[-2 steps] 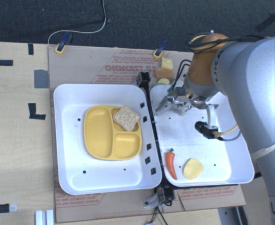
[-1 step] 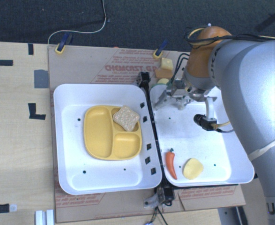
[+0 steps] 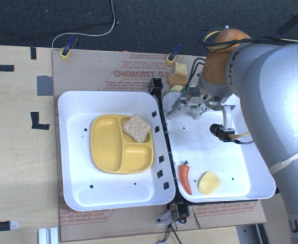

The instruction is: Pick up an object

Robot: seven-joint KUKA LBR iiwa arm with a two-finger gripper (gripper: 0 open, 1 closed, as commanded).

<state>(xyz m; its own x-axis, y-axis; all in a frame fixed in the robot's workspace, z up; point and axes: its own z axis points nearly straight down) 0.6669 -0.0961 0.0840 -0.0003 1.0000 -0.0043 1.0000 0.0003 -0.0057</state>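
Orange carrot point(image 3: 185, 179) — well below gripper point(image 3: 189, 103)

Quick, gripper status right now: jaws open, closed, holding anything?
Gripper: cannot be told from the camera view; it sits at the right bin's far edge.

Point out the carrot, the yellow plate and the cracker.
carrot point(image 3: 185, 179), camera view, middle of its orange body.
yellow plate point(image 3: 106, 140), camera view, bare left compartment.
cracker point(image 3: 137, 128), camera view, centre of its top face.

Dark carpet floor point(image 3: 47, 9); wooden bench point(image 3: 17, 151); cardboard sheet point(image 3: 113, 70) beneath.
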